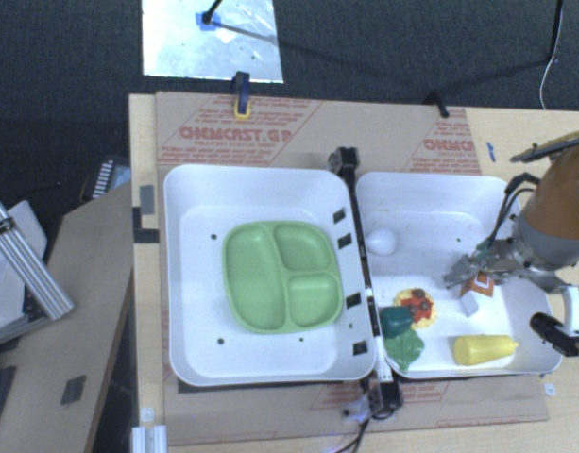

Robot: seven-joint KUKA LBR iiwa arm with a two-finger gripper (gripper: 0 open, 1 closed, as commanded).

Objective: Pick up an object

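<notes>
The tool point(470, 281) sits low over the right bin point(431, 201), near its right wall; whether it is wide or narrow I cannot tell. Below it lies a yellow lemon-shaped toy point(484, 349), with green toys point(400, 336) nearer the divider. The left bin point(204, 196) holds a green divided plate point(280, 276).

The arm point(563, 210) is showing a rounded body, orange above and grey lower down toward the wrist. Thin dark cables are looping along its left side, and the metal gripper point(470, 276) at its end is looking grey and angular.
</notes>
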